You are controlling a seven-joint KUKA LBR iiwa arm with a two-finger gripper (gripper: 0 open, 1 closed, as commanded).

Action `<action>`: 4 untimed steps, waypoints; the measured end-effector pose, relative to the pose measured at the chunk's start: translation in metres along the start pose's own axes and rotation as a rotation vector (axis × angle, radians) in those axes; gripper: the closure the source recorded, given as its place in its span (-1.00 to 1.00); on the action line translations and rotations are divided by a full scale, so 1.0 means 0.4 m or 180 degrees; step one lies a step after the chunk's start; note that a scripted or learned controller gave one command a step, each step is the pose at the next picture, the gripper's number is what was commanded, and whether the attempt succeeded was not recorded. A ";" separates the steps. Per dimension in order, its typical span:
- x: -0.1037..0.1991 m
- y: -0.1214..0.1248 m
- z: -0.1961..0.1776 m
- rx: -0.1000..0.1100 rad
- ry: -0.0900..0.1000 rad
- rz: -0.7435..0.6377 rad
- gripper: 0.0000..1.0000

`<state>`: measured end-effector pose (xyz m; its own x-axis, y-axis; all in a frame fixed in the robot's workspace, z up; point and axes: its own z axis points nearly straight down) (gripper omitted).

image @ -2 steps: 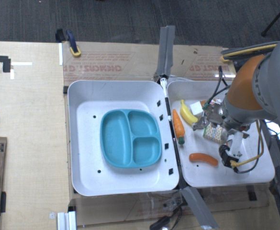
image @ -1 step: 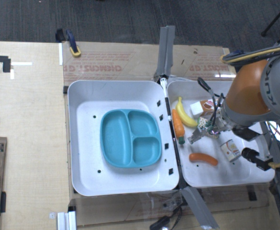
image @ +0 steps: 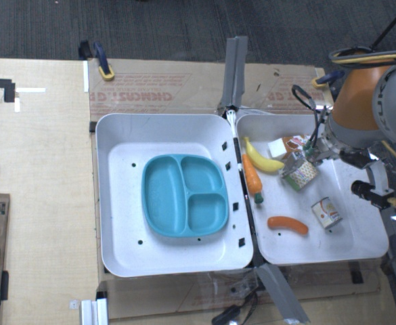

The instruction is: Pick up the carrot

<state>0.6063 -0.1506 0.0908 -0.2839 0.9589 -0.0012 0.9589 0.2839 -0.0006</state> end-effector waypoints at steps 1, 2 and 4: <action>0.110 0.055 0.002 0.0007 0.0009 -0.1066 -1.00; 0.129 0.011 -0.003 -0.0003 -0.0004 -0.1051 -1.00; 0.142 -0.050 -0.019 0.0000 -0.0001 -0.1209 1.00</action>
<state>0.5709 -0.1017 0.0986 -0.6191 0.7853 -0.0012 0.7853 0.6191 -0.0012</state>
